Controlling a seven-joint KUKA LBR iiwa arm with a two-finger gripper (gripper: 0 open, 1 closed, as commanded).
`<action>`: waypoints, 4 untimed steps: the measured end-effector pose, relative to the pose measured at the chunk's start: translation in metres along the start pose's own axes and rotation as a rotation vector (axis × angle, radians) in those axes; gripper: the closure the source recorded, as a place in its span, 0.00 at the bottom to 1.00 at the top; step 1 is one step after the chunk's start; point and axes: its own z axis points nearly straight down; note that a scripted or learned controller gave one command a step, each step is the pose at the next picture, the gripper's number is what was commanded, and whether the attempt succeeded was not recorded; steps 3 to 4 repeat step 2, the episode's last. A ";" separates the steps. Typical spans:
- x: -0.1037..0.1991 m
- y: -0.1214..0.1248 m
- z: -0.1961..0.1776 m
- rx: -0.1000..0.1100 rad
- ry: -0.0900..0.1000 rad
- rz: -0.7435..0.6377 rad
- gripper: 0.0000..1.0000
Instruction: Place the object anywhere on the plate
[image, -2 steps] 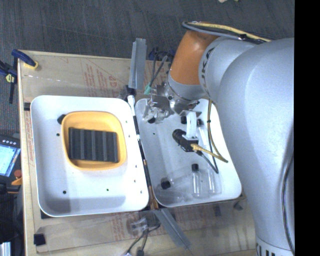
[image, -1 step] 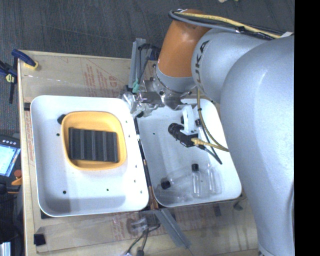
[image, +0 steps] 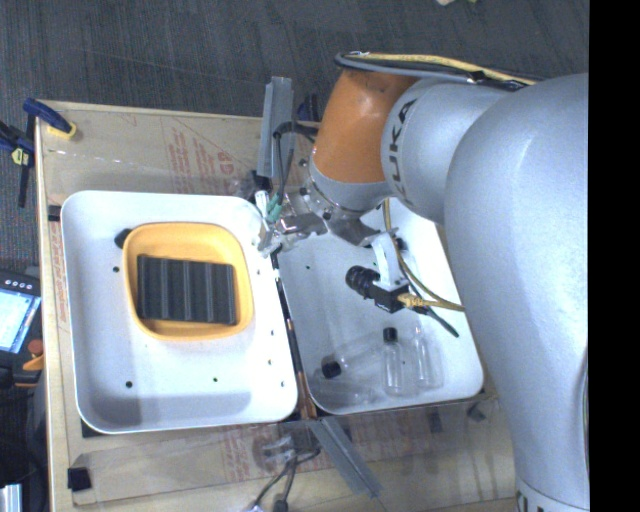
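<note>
Your gripper hangs over the seam between the bins — can't tell its grip. The clear bottles lie at 5 o'clock, yellow plate at 9.

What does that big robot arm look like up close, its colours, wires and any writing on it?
The arm is bulky, rounded and silver-grey, with a wide orange band above the wrist and dark KUKA lettering beside it. Yellow and black cables trail along it. The gripper is a small metal assembly.

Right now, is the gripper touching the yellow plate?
Apart. The camera view shows the gripper above the bins' shared edge, with white bin floor between it and the plate.
</note>
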 end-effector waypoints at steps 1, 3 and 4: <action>0.035 0.034 -0.032 -0.001 -0.001 -0.111 1.00; 0.035 0.034 -0.032 -0.002 -0.001 -0.111 0.00; 0.035 0.034 -0.032 -0.002 -0.001 -0.111 0.00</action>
